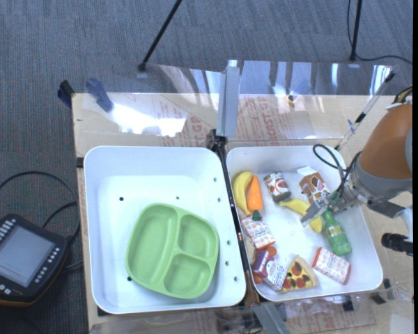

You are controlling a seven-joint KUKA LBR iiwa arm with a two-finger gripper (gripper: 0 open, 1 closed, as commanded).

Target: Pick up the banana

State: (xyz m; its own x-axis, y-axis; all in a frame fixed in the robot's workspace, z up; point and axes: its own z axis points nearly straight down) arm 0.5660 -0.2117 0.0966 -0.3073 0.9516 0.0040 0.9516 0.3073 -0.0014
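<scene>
Two shallow white bins sit side by side on the table [143, 120]. The left bin [108, 169] contains one item: a green three-compartment plate [173, 250] lying flat toward the near right part of the bin.

The right bin [368, 245] holds the toy food. Counted: one banana [242, 187], lying along the bin's far left wall, curved, with one carrot [254, 195] just beside it on the right, touching or nearly so. A second yellow piece [295, 206], possibly another banana, lies near the bin's middle, partly under the hand. One green bottle [336, 234] lies tilted to the right of centre. One pizza slice [301, 275] rests at the near edge. Small printed packets number about six: two at the far side [276, 186] [311, 184], one at left centre [258, 232], two overlapping at near left [269, 266], and one red at near right [332, 265].

The arm [386, 152] enters from the right, orange band visible. The hand [319, 211] is lowered over the bin's centre, just beside the green bottle's neck and the yellow piece, well apart from the banana at the left wall. Whether its fingers are spread or closed cannot be determined, and nothing can be confirmed held.

One teach pendant [17, 256] lies on the floor at left.
</scene>
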